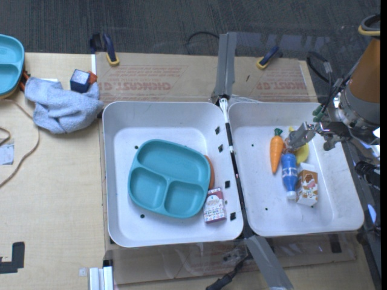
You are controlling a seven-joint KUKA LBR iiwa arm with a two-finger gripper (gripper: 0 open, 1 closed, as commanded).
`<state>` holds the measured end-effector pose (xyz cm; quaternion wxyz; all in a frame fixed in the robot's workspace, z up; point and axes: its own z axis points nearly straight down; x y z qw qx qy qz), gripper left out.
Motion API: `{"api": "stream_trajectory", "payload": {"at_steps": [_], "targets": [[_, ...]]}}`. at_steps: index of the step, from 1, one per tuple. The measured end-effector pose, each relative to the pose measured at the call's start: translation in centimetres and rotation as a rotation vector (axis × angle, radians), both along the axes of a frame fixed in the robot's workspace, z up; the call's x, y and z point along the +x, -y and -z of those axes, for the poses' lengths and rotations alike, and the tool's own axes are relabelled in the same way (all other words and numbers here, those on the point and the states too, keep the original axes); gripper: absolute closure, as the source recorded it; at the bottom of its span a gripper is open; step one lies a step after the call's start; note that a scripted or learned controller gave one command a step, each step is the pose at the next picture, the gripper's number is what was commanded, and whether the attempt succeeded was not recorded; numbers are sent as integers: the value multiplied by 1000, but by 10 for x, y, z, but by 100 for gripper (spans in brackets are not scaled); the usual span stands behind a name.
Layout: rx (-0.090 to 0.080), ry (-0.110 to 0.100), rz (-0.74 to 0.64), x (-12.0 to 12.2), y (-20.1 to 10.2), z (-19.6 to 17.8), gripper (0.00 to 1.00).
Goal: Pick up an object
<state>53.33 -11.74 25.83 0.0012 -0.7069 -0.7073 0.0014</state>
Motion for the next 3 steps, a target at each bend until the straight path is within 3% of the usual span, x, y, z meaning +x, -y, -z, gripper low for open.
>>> {"api": "stream_trajectory", "payload": {"at_steps": [1, 2, 3], "targets": [[0, 3, 101, 24, -3, 166, 0], [-1, 2, 106, 24, -2, 158, 100], [-1, 2, 108, 19, -27, 67, 100]]}}
